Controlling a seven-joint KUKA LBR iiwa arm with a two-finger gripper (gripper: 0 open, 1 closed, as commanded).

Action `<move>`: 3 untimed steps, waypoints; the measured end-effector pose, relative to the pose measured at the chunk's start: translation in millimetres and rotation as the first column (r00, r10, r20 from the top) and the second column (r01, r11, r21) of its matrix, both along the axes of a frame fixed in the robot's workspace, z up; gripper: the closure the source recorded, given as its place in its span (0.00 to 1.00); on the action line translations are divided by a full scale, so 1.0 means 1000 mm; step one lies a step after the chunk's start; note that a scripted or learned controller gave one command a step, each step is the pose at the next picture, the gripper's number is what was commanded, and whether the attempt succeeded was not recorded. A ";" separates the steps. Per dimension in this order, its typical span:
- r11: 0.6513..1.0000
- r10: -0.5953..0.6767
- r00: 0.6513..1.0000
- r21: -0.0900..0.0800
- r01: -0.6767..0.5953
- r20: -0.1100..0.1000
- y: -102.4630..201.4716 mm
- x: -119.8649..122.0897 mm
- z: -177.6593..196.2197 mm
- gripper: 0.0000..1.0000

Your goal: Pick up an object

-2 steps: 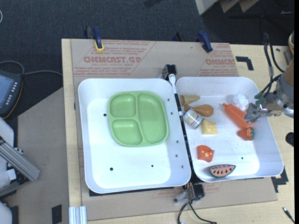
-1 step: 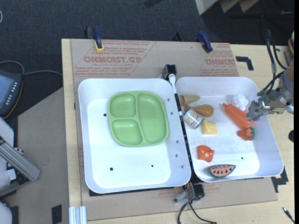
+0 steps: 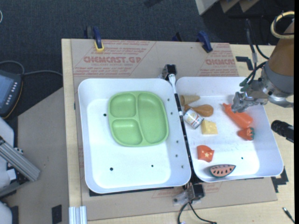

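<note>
The end effector [image 3: 239,102] hangs low at about two o'clock in the right bin [image 3: 266,139], right over the upper end of the orange carrot [image 3: 239,117], seemingly lined up to grab it; whether it is parted or closed I cannot tell. Toy foods share that bin: a chicken drumstick [image 3: 202,110], cheese wedge [image 3: 210,127], strawberry [image 3: 246,134], and watermelon slice [image 3: 222,170] at six o'clock. The left bin [image 3: 93,162] holds a green divided plate [image 3: 138,117].

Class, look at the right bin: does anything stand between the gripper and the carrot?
Nothing visible does. The gripper sits right at the carrot's upper end in the right bin. The strawberry lies just below the carrot, on its far side from the gripper.
</note>
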State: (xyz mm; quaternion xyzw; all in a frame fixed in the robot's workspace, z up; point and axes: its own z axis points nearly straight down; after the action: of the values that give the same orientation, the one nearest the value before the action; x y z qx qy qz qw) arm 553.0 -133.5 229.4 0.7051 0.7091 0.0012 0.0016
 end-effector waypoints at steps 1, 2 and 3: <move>1.000 0.001 1.000 0.001 -0.001 0.000 0.050 0.024 0.003 1.00; 1.000 0.001 1.000 0.001 -0.001 0.000 0.100 0.035 0.008 1.00; 1.000 -0.002 1.000 0.002 0.002 -0.008 0.134 0.036 -0.016 1.00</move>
State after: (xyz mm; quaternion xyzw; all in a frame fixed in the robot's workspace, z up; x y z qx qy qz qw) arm 589.3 0.7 213.7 0.7059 0.7083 -0.0010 -0.0020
